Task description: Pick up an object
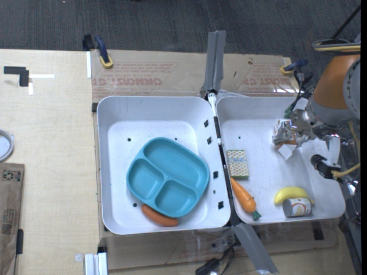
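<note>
My gripper [284, 136] hangs over the back right part of the right bin [261, 116], apart from every object there. Toward the bin's front lie a small yellow-green box [238, 164] by the left wall, an orange carrot [243, 196] just in front of it, a yellow banana [289, 194] and a small tin can [297, 207] touching the banana. The arm's grey and orange wrist [335, 90] comes in from the right above the gripper.
The left bin [112, 153] holds a blue divided plate [167, 176] with an orange-red sausage [159, 215] tucked under its front edge. A grey divider post [215, 62] stands between the bins at the back. Black cables [330, 168] hang by the right bin's right wall.
</note>
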{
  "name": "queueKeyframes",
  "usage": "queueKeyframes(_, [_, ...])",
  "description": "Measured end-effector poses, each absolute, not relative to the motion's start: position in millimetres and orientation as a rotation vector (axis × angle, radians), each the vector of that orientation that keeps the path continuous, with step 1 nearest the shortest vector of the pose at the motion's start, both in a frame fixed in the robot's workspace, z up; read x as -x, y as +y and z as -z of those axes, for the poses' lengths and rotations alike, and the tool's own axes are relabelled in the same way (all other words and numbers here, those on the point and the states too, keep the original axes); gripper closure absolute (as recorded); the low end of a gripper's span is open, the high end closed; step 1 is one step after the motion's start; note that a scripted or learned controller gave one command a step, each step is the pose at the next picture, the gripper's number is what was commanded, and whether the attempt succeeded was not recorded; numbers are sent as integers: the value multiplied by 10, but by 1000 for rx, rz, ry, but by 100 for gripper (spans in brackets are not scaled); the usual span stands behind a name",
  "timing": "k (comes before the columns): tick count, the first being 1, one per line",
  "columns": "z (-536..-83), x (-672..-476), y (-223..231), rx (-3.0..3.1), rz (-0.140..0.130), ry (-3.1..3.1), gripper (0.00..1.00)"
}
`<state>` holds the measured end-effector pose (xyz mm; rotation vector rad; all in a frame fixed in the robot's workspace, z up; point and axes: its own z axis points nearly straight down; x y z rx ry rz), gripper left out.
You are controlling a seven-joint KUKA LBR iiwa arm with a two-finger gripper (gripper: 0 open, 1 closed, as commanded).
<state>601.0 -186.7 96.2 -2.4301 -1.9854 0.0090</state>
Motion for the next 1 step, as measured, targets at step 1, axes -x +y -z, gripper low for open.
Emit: queueKeyframes(1, [-2151, -5880, -1587, 2394, -6, -2031, 100])
